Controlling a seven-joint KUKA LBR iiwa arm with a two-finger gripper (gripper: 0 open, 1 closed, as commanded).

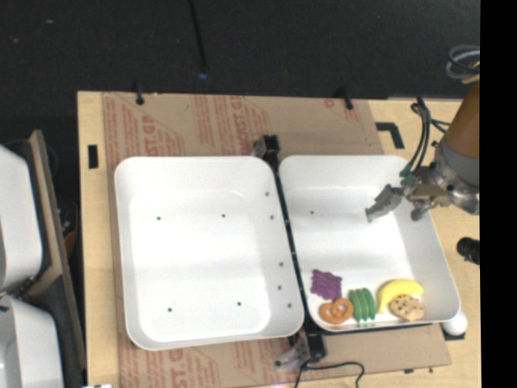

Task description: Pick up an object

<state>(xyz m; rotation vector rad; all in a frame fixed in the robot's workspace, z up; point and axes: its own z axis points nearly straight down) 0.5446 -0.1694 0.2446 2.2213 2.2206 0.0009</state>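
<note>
Several small toy foods lie at the near end of the right bin (pixel 339 186). They are a purple bunch (pixel 326 282), an orange ring (pixel 335 311), a green ridged piece (pixel 363 303), a yellow banana (pixel 401 288) and a speckled cookie (pixel 406 306). My gripper (pixel 398 208) hangs over the far right part of this bin, well away from the foods. It is open, its two grey fingers spread apart with nothing between them. One finger (pixel 379 208) points left over the bare bin floor.
The left bin (pixel 198 249) sits beside the right one, their rims meeting at a black clip (pixel 266 146). Both rest on a cardboard sheet (pixel 186 124) on the bench. Cables (pixel 422 132) hang by the wrist at the right.
</note>
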